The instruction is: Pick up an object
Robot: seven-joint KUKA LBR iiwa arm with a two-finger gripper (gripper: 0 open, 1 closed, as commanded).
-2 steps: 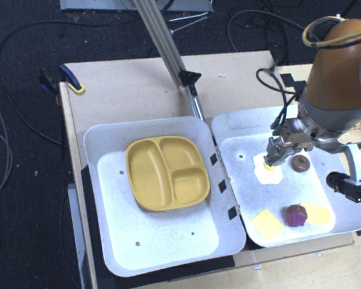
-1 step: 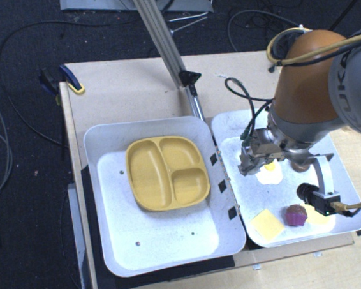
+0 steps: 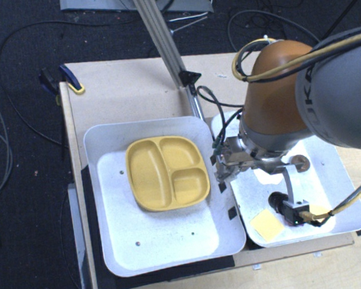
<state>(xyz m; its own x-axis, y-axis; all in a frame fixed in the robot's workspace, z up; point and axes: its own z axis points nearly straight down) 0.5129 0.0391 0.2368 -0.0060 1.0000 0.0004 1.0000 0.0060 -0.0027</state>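
Honestly, nothing is picked up yet. The yellow tray (image 3: 168, 172) lies flat in the left bin (image 3: 117, 243), untouched. My arm (image 3: 291, 97) hangs over the right bin (image 3: 349, 219), just right of the tray, and my pincer (image 3: 225, 168) sits near the tray's right edge. A yellow pad (image 3: 268, 224) lies well right of the tray. The grasp itself is all left to do.

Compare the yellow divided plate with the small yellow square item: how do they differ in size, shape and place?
The divided plate is far larger than the square item. The plate has three compartments and a raised rim; the square looks flat. The plate lies in the left bin, the square in the right bin. Both are yellow.
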